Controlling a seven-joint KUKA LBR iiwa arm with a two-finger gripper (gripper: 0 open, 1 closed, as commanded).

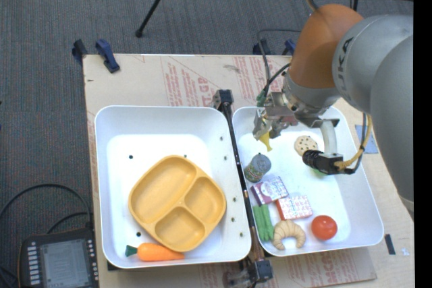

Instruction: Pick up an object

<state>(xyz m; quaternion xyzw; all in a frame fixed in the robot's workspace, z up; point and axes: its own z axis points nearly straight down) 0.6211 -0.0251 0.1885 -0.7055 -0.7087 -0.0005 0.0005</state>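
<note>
My gripper (266, 129) hangs over the upper left part of the right bin (358, 212). A small yellow object (265, 139) sticks out downward between its fingertips, and the fingers are shut on it. The object's upper part is hidden by the fingers. Just below it in the bin stands a grey round tin (257, 166). A chocolate-chip cookie (306, 143) lies to the gripper's right.
The right bin also holds a pink packet (268, 190), a red-and-white packet (294, 206), a green vegetable (263, 222), a croissant (290, 233) and a red tomato (324, 226). The left bin (108, 145) holds a yellow divided plate (177, 202) and a carrot (155, 252).
</note>
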